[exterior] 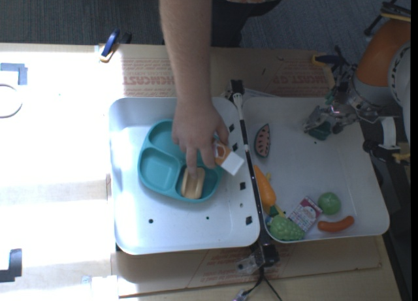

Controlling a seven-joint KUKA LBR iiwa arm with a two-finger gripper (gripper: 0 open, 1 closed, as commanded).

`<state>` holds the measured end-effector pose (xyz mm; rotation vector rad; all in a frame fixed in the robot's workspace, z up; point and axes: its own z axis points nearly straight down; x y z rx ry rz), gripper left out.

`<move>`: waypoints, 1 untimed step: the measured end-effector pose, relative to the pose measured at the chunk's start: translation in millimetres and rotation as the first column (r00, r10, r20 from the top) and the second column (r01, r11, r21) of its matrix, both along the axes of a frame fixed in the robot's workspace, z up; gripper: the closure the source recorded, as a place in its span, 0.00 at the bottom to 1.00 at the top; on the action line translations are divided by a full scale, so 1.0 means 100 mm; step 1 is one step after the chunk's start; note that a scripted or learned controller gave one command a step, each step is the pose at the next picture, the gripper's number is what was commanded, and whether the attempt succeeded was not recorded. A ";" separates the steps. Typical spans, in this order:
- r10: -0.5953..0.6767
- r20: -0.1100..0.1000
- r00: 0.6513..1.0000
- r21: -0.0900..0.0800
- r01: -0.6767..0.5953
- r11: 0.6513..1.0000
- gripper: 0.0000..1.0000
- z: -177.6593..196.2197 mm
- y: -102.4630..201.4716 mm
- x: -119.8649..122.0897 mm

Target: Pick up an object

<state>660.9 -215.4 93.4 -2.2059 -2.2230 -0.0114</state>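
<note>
Main risk we see: a person's hand (pixel 196 138) is inside the left bin (pixel 130 221), reaching down from the top of the view over the teal divided plate (pixel 153 166), fingertips on a tan bread-like piece (pixel 192 183) in the plate's lower-right compartment. A small white-and-orange block (pixel 228 159) sits just beside the hand, near the bin divider. If the program sends the arm toward the left bin now, it could strike the forearm, or the hand could shift things mid-grasp, so any target picked there may be stale.

2nd risk, in our judgement: the right bin (pixel 366 182) holds small, rounded items that could roll or slip out of a 2-finger grip, and several crowd the lower-left corner, so a grasp there may catch a neighbour or the bin wall.

The pincer (pixel 324 122) hangs over the right bin's upper part, near its top wall, w/ the orange-banded arm (pixel 382 64) coming in from the right. It is dark and small here; we cannot tell how far apart it stands, and we see nothing clearly held in it.

Candidate objs vs. the pincer: the watermelon slice (pixel 262 140) lies nearest, to its left and a bit lower. The carrot (pixel 264 187) lies further down-left along the divider. The green ball (pixel 330 203), red-and-white packet (pixel 304 215), orange sausage-like piece (pixel 336 224) and leafy green veg (pixel 285 228) lie well apart from it, near the bin's bottom edge.
</note>
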 end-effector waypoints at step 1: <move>0.002 0.004 1.000 -0.008 -0.002 1.000 1.00 0.10 -0.03 0.00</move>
